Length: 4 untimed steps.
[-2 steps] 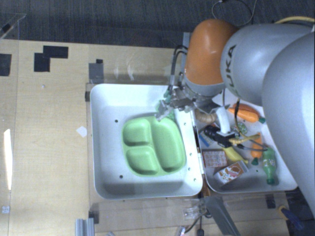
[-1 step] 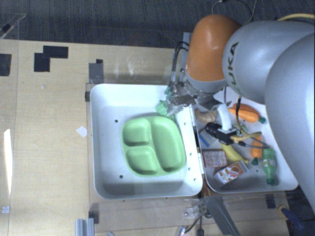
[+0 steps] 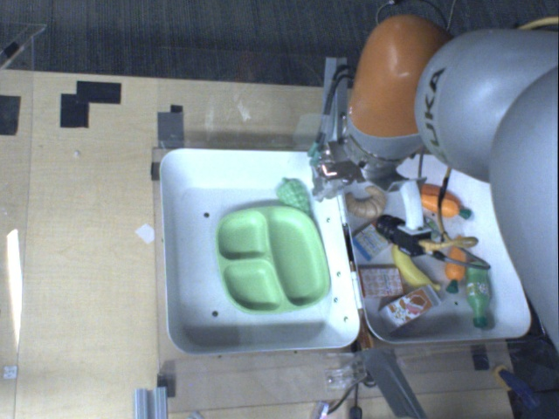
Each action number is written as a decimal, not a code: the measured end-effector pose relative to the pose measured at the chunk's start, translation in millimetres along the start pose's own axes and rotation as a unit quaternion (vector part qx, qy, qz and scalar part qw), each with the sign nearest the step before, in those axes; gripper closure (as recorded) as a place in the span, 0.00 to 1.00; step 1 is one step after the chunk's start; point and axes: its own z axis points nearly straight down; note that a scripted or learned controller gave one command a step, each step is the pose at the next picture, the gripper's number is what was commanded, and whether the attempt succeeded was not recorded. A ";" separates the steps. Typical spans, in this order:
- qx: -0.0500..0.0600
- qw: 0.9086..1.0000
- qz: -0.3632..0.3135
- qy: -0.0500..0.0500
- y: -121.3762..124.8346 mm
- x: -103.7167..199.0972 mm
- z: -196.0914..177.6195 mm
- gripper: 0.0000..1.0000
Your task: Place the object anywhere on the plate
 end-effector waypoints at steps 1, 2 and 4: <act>-0.001 1.000 -0.009 0.000 72.0 -3.0 -43.9 1.00; 0.000 1.000 -0.013 0.000 11.5 -25.8 -31.6 1.00; 0.000 1.000 -0.007 0.000 -15.1 -14.4 -6.6 1.00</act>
